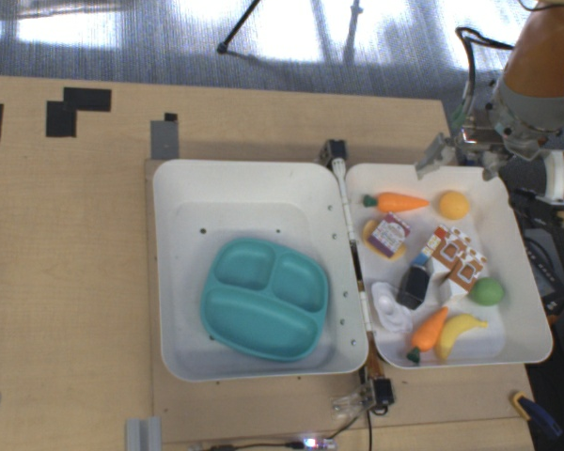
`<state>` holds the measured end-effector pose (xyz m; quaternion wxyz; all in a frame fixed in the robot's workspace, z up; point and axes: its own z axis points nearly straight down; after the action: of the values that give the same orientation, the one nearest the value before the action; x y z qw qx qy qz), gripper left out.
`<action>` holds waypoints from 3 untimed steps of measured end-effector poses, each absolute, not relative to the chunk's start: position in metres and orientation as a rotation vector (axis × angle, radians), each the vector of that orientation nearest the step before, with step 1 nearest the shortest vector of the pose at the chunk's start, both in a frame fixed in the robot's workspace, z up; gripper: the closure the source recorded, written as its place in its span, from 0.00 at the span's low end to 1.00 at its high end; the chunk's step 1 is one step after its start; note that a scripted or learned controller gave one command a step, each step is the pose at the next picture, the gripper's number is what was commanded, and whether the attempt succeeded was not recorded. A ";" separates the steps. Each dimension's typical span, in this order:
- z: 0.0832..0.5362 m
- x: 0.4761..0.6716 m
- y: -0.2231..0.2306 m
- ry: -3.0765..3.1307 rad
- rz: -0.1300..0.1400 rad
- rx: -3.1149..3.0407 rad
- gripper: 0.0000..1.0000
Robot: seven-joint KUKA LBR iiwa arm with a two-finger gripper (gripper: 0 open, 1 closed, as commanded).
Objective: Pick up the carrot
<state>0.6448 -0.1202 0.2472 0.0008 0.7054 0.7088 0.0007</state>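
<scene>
The pale wooden bench (pixel 66 280) fills most of the view, with black square marks near its far left edge and grey patterned floor beyond it, where thin tripod legs (pixel 254 12) stand. On the bench sit two shallow white bins side by side. The left bin (pixel 183 242) holds a teal sectioned tray (pixel 265 297). The right bin (pixel 522 341) holds a clutter of toy food. The grey arm with its orange band (pixel 540 50) hangs over that bin's far right corner, and its gripper (pixel 459 158) has its two fingers spread apart with nothing between them.

One carrot (pixel 399 202) lies near the far edge of the right bin, green top to the left, just left of a yellow-orange ball (pixel 453 205). A second carrot (pixel 428 331) lies at the near edge, touching a banana (pixel 459 333). Between them sit a purple-labelled packet (pixel 388 235), a brown-and-white carton (pixel 456 255), a black object (pixel 414 286), a green ball (pixel 487 292) and a white piece (pixel 389 306). No writing on the packets can be read
</scene>
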 end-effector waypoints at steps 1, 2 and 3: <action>0.115 0.634 -0.128 2.342 0.001 2.093 0.00; 0.104 0.585 -0.111 2.532 0.020 1.831 0.00; 0.099 0.581 -0.102 2.388 0.022 1.995 0.00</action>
<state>0.5813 -0.1017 0.0992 0.0146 0.6411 0.7673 0.0070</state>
